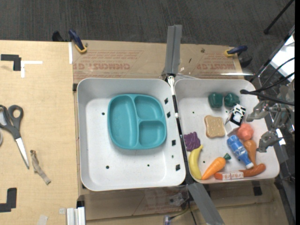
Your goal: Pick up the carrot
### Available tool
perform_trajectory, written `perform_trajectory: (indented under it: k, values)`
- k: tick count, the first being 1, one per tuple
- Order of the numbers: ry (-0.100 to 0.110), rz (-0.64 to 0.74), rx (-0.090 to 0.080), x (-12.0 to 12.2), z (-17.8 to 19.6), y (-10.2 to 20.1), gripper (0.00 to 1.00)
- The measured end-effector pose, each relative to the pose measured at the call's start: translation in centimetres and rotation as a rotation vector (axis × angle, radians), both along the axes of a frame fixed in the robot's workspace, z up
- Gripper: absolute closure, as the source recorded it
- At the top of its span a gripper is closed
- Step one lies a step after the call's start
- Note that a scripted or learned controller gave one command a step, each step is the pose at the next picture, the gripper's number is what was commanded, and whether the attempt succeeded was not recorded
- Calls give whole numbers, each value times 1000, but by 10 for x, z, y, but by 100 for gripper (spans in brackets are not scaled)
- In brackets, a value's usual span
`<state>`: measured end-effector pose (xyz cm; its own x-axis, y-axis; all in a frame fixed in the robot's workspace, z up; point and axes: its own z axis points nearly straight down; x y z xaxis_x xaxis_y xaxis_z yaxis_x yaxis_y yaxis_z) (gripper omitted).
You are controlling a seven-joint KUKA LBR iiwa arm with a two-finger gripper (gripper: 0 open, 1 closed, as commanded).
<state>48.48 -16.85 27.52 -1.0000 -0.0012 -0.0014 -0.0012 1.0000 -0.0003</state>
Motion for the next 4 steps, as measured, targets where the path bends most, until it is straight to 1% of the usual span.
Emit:
perform_trajectory:
  k: [1,2,3,4]
  values:
    - [0,125,1,7,-154,19,0]
    - [-3,-181,0,47,-183,-27,0]
    - [2,-386,1,15,-184,66,0]
    - [-1,-556,0,-6,-123,18,0]
